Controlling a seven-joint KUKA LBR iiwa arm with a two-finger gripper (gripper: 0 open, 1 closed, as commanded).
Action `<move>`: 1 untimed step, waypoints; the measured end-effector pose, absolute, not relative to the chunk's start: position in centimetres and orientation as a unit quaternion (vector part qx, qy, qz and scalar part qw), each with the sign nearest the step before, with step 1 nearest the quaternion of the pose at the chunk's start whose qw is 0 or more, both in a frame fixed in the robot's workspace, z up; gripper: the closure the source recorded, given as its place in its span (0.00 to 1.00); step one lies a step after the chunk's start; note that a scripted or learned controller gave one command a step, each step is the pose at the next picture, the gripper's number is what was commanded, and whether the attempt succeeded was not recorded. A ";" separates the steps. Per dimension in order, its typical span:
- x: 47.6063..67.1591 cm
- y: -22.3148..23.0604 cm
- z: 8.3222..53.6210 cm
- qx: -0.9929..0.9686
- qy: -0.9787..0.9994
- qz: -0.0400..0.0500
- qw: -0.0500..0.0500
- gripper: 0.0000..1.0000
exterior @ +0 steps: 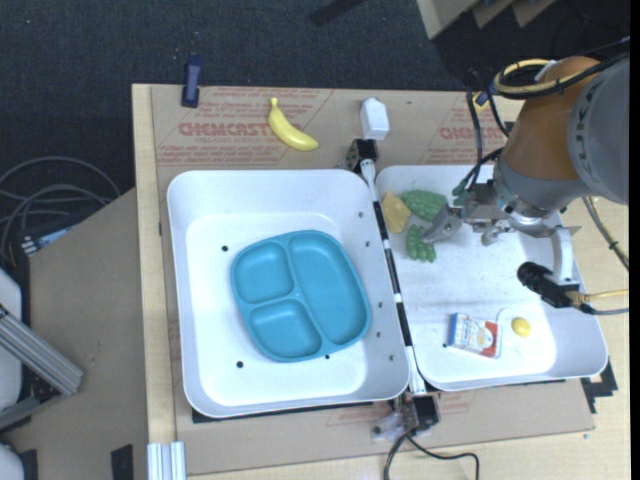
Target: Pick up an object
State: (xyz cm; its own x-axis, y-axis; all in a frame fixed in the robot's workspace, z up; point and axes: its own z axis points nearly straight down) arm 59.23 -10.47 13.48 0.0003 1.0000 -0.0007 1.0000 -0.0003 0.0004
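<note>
Gripper [440, 230] low in right bin [560, 363], beside green toy [424, 208] near bin's far left corner; yellow piece [396, 212] touches toy. Fingers: you cannot tell apart or together. Centre over green toy alone, descend straight, clamp before lifting.

- Your arm [560, 118] enters at the upper right of the frame, grey with an orange band above the wrist.
- It bends down and leftward, toward the frame's centre right.
- Your gripper [440, 230] sits low at centre right, its metal fingers pointing left.
</note>
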 end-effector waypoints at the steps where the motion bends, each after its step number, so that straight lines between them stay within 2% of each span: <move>1: 62.4 -9.6 8.4 0.707 0.707 0.000 0.000 0.00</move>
State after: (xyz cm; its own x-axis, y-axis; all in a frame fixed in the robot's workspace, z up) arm 62.36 -9.62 8.43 -0.0007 1.0000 -0.0005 1.0000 0.0007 0.0006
